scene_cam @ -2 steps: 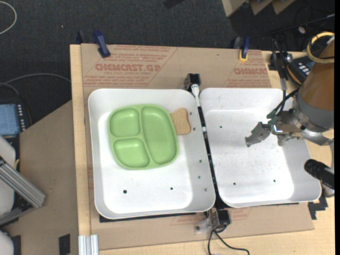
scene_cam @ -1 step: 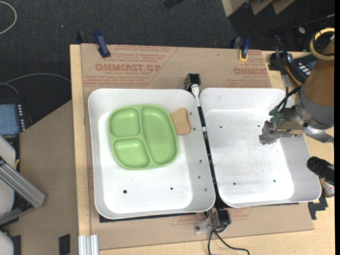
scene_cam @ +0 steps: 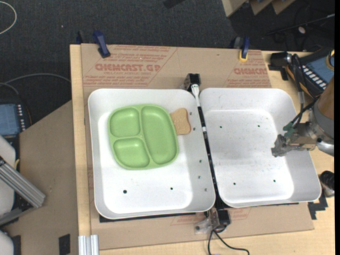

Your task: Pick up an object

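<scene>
A green divided plate (scene_cam: 142, 136) with three compartments lies in the left bin (scene_cam: 143, 195). A tan, flat, toast-like piece (scene_cam: 181, 121) rests against the plate's right rim, near the bin's right wall. My gripper (scene_cam: 280, 148) hangs over the right part of the right bin (scene_cam: 249, 190), far from both objects. Nothing shows between its fingers.
The two white bins sit side by side on a cardboard sheet (scene_cam: 138, 62) held by blue clamps (scene_cam: 101, 44). A black bracket (scene_cam: 192, 81) stands at the bins' far junction. Cables (scene_cam: 220, 232) hang at the near edge.
</scene>
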Controlling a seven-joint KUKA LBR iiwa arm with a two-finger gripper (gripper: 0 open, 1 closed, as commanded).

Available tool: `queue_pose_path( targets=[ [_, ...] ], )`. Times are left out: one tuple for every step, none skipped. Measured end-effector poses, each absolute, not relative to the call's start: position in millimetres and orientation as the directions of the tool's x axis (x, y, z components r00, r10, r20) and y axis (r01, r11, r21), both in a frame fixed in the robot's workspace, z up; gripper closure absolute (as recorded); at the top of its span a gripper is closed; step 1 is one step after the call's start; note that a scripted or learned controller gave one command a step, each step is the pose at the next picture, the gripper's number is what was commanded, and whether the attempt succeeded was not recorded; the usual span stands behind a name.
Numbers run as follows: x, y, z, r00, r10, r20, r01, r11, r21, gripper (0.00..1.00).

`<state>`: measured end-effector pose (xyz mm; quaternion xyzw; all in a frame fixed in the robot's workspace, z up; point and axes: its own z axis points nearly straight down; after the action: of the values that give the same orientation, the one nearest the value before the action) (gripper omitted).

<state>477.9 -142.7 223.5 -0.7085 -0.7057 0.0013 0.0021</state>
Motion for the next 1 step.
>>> queue_pose_path(
  targets=[
    [481.5,-104.2,373.0,-0.006,1.000,-0.002,1.000,0.006,0.020,1.00]
  ],
)
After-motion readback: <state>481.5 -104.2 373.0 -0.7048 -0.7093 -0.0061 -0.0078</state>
